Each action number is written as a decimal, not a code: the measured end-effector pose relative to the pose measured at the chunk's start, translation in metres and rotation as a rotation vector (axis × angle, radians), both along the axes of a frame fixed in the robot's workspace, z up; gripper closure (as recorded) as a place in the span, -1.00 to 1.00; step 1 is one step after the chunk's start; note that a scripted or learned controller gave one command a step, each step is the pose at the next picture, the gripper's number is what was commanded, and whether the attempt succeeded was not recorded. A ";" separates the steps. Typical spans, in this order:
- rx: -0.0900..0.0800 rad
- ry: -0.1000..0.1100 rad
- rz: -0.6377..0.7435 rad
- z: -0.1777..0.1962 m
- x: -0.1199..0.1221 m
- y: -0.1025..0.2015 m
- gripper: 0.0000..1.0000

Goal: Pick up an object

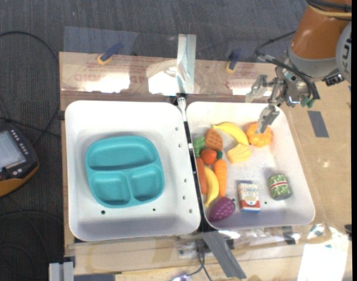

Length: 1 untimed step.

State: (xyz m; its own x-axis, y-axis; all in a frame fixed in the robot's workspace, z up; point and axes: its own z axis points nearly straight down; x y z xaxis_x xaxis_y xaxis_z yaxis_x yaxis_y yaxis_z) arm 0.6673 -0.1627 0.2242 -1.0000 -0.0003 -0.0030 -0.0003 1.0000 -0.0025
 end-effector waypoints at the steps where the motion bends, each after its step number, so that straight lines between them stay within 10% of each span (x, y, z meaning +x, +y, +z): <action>1: 0.000 0.000 0.137 -0.130 -0.054 -0.013 -1.00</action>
State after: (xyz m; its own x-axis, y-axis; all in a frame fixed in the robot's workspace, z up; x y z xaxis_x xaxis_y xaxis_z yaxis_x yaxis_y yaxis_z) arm 0.6129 -0.1761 0.0945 -0.9906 -0.1366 -0.0034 -0.1366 0.9906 -0.0029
